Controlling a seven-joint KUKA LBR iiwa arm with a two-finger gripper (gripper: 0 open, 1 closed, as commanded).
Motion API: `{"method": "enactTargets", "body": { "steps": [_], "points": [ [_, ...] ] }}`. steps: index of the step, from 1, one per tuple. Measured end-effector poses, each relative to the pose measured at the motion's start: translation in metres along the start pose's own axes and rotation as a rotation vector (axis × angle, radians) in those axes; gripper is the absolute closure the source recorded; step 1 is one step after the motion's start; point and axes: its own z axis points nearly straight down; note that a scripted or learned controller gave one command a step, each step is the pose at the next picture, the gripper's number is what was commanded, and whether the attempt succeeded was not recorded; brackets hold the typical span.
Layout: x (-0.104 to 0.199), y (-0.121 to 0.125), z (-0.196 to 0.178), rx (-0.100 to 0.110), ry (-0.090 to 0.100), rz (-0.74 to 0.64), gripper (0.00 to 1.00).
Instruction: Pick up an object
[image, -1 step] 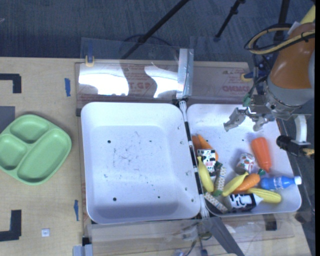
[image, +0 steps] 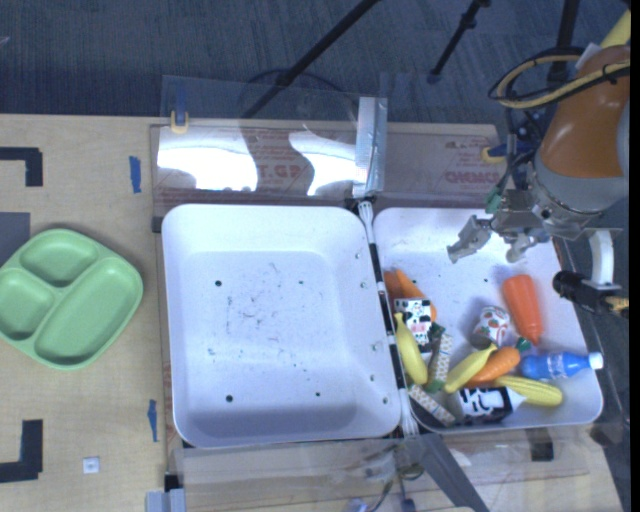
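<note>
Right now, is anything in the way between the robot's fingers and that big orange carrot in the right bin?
Nothing visible blocks it. The gripper hangs open over the bare upper part of the right bin, and the big orange carrot lies just below it with white floor between. The small patterned ball sits close by the carrot's left side.

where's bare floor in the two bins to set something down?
Left bin: whole floor bare. Right bin: bare strip at the far end, under the gripper. Crowded along its near wall and divider: bananas, carrot, bottle.
</note>
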Motion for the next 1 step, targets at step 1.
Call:
{"method": "enactTargets", "body": {
  "steps": [1],
  "points": [
    [-0.0877,-0.0250,0.0577,-0.001,0.000,-0.234,0.00]
  ]
}}
